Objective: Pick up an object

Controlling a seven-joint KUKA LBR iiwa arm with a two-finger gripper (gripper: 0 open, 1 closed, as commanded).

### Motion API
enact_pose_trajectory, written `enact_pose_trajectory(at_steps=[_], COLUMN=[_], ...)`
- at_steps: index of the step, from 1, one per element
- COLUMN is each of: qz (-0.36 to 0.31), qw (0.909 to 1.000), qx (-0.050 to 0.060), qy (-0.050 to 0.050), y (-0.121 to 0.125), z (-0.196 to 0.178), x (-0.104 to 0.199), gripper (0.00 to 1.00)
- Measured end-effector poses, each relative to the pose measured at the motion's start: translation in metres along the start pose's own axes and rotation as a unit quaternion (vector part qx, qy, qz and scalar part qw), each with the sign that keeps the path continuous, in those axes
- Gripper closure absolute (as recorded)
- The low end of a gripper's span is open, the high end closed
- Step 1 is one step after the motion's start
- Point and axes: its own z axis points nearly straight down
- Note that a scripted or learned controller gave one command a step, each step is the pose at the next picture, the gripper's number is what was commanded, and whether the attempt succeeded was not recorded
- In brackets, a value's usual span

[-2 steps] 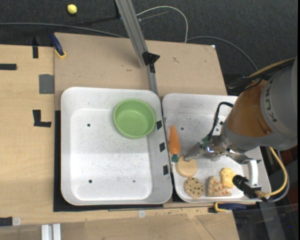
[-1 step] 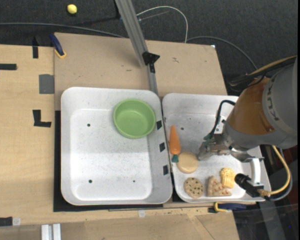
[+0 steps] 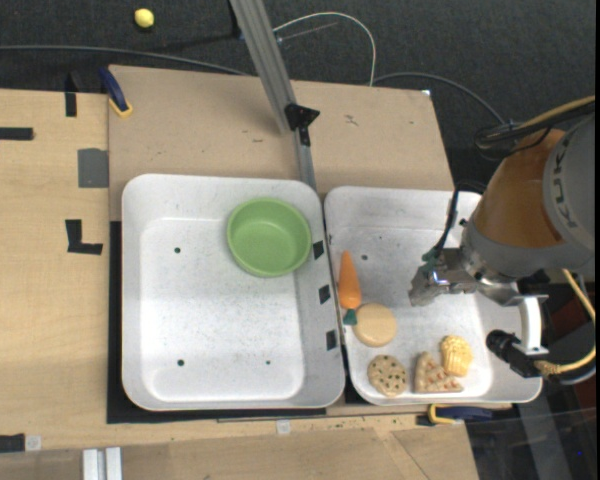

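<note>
The right bin (image 3: pixel 390 218) holds an orange carrot (image 3: pixel 349 280) by its left wall. Just below it lies a tan round bun (image 3: pixel 376 324), and along the front sit a speckled cookie (image 3: pixel 387 374), a waffle-like piece (image 3: pixel 435 376) and a yellow corn piece (image 3: pixel 456 354). My gripper (image 3: pixel 430 284) hangs over the right half of this bin, right of the carrot and bun and above the corn. Nothing shows between its dark tips.
A green bowl (image 3: pixel 269 236) sits in the back right of the left bin (image 3: pixel 170 298). A grey metal pole (image 3: pixel 270 58) slants down to the divide between the bins. Cables run behind the bench, and a small yellow ball (image 3: pixel 144 17) lies on the far floor.
</note>
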Motion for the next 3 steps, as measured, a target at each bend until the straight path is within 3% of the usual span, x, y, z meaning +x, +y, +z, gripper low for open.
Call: enact_pose_trajectory(at_steps=[2,3], qz=[0.0,-0.002], qw=[1.0,1.0], qx=[-0.002,0.002], qy=[0.0,0.001], y=[-0.004,0.011], z=[-0.113,-0.097], x=[-0.003,0.051], gripper=[1.0,1.0])
